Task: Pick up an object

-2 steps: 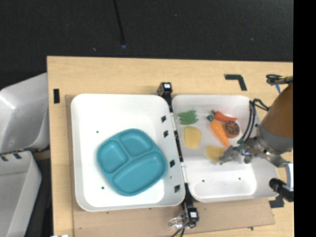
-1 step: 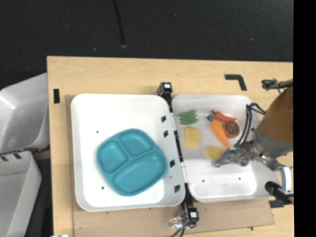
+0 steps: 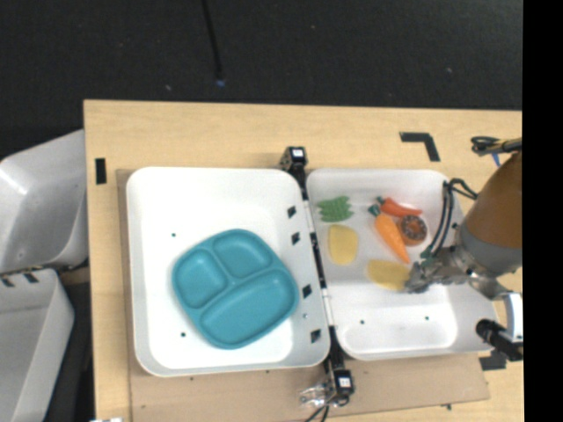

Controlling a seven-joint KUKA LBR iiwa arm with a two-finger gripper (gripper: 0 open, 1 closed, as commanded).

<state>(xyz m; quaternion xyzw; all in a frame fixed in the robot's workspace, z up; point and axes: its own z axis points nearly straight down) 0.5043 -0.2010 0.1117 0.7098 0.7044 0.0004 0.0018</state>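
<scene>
The right bin holds several toy foods: a green leafy piece, a yellow piece, an orange carrot, a red piece, a brown round piece and a pale yellow piece. My gripper reaches in from the right and sits low at the right end of the pale yellow piece, touching or just beside it. The arm's orange band rises behind it.
The left bin holds a blue divided plate. A hinge strip with black clips runs between the bins. Cables hang beside the wrist over the right bin's far right side.
</scene>
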